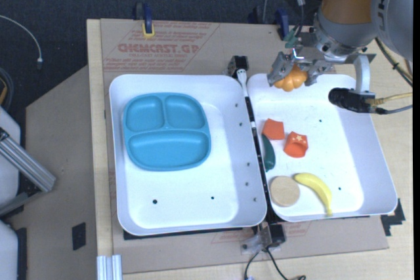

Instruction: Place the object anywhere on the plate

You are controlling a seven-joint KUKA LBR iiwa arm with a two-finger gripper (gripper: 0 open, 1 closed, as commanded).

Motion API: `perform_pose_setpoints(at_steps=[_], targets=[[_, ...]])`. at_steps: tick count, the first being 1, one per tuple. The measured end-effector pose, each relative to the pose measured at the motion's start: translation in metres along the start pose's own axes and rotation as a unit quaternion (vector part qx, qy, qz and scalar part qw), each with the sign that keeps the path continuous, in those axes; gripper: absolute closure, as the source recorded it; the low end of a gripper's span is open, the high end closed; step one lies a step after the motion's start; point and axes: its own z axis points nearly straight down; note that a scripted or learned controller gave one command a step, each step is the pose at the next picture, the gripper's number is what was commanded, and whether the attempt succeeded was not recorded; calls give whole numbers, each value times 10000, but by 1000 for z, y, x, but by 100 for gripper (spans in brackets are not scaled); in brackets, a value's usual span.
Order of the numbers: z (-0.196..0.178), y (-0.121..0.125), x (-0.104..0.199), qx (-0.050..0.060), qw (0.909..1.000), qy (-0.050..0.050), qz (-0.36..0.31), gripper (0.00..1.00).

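Above right bin's (367, 160) far edge, gripper (295, 72) clamps orange object (291, 80).

The blue plate (167, 131) looks like smooth matt plastic; the white bins (190, 203) are glossy plastic.

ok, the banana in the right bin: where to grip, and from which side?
Grip the banana across its middle, coming straight down from above. It lies flat, curving from beside the tan disc toward the bin's near rim, and its narrow width suits the fingers. Turn the jaws square to the curve; the disc crowds its upper-left end.
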Motion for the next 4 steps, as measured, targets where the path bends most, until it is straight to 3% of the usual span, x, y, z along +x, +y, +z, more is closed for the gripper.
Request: perform_pose_setpoints(at_steps=[3,4], targets=[[33,16,143,-21,10000,-3,2,100],[32,16,141,-20,10000,-6,21,0]])
